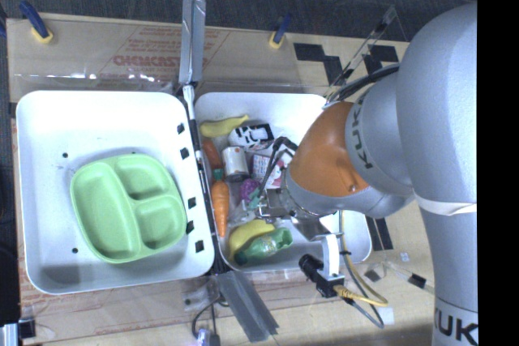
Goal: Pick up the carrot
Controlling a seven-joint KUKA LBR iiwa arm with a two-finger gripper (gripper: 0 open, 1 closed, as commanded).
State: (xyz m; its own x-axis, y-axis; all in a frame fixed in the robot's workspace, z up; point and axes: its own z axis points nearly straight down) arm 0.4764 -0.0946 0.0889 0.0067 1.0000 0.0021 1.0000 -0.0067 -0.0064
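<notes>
Carrot (220,207) lies in right bin (243,104); green tray (130,207) in left; tool's state unclear.

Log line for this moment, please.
arm over right bin | carrot by left wall, ungrasped | green tray in left bin

Orange carrot (220,208), yellow banana (225,126), green divided plate (130,207).

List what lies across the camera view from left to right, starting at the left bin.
Left bin → green divided plate → carrot along the right bin's left wall → cluster of small items in mid-bin, order unclear → orange band → grey arm.
</notes>
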